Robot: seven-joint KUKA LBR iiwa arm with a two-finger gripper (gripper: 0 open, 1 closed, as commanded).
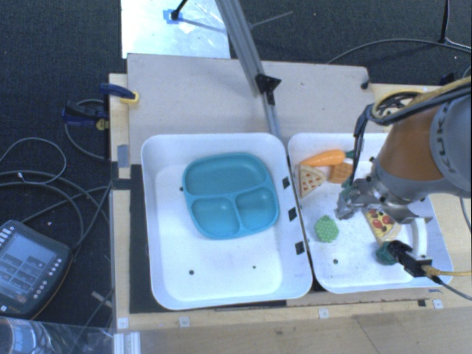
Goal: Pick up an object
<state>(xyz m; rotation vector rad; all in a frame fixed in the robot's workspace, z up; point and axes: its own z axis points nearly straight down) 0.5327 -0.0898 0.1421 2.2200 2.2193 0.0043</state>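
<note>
**Lining up over the right bin**

Hovering low in the right bin (442, 260), my gripper (348, 205) sits between three candidates. The green piece (327, 229) lies just beside it, toward the bin's near-left; it looks roundish, with no long axis to square up to, so I judge it the simplest target. The pizza slice (310, 179) and the carrot (326, 158) lie up and left, the carrot's length running across the bin. A second pizza slice (381, 223) lies right of the gripper, partly under the wrist. Whether the jaws are open or closed I cannot tell; nothing is visibly held. The bin floor is smooth white plastic with bare space around the green piece. The left bin (169, 271) holds a teal divided plate (230, 195), well apart.
</note>
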